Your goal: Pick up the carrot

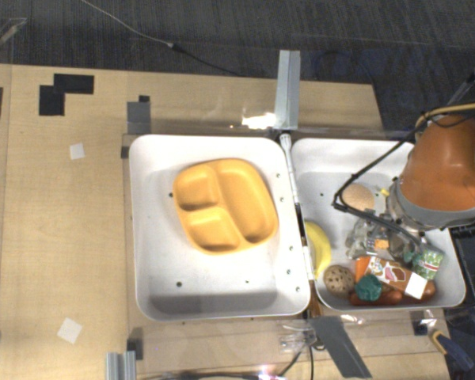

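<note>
Yellow divided tray [222, 204] in left bin [154, 291], cluttered food items in right bin [324, 165]

This is a robotics lab or test cell, not a home. A plain plywood table [55, 236] carries two shallow white bins [154, 291] held in place by metal brackets [288, 85]. Black tape marks [63, 92] are stuck on the wood, a thin cable [103, 10] trails over dark grey carpet [222, 14], and the grey and orange arm [447, 169] reaches in.
</note>
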Robot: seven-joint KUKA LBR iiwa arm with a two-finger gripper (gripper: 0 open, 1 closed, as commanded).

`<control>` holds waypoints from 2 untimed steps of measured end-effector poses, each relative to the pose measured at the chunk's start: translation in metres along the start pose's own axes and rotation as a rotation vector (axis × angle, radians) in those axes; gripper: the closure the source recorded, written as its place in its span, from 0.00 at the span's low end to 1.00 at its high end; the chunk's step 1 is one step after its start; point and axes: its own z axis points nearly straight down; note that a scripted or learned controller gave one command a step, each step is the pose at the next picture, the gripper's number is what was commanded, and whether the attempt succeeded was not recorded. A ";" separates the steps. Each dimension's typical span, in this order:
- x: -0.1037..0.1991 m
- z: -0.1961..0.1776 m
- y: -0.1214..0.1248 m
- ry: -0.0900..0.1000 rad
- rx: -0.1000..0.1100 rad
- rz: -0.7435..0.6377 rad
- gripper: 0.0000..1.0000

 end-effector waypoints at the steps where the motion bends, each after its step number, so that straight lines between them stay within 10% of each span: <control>1: -0.004 -0.064 0.078 -0.014 0.001 -0.322 1.00; 2: -0.004 -0.063 0.078 -0.013 0.001 -0.321 0.00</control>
